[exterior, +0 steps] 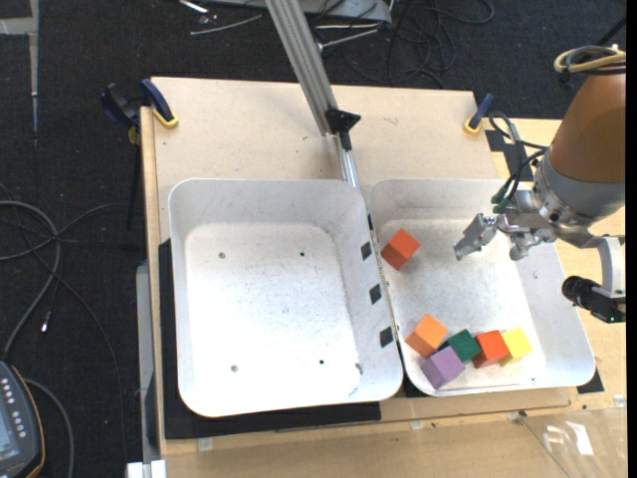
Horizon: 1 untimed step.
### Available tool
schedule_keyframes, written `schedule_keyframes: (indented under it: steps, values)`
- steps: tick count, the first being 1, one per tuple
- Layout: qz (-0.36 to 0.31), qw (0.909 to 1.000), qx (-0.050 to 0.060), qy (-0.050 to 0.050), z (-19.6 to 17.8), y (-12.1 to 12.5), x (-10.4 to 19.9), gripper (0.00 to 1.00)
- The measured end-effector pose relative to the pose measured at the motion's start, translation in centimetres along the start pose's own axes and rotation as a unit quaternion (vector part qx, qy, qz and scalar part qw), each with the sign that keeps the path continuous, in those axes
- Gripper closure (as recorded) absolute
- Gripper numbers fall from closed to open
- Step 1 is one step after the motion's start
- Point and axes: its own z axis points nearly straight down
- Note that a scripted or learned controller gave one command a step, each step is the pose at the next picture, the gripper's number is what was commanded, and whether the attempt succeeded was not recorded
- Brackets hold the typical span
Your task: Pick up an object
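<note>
In the camera view, the tool (496,239) hangs over the far part of the right bin (557,297), its two fingers spread wide with nothing between them. One finger points left and down toward the bin floor, the other sits closer to the wrist on the right.

The thing nearest to it is the lone orange-red cube (399,249), which lies to the tool's left at about the same depth in the scene, close to the bin's left wall. It sits turned so that a corner faces the viewer, so its faces run at a slant to the bin walls. Bare white floor separates it from the tool; nothing stands in the path between them.

Well apart from that cube, along the bin's near edge, a cluster rests packed together: an orange cube (428,334), a purple cube (444,364), a green cube (464,347), a red cube (492,347) and a yellow cube (517,343), each touching or just beside its neighbour. I judge these harder to take, since the fingers would have little room between them.

The left bin (199,267) lies beyond the shared rim. A metal rail (309,58) slants across the desk (249,137) on the far side, clear of the tool's way.
</note>
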Motion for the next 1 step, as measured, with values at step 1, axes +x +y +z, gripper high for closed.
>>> schedule_keyframes:
  steps: [1]
  values:
    - [0.000, 1.0000, 0.000, -0.001, 10.38, 8.17, -3.34, 0.00]
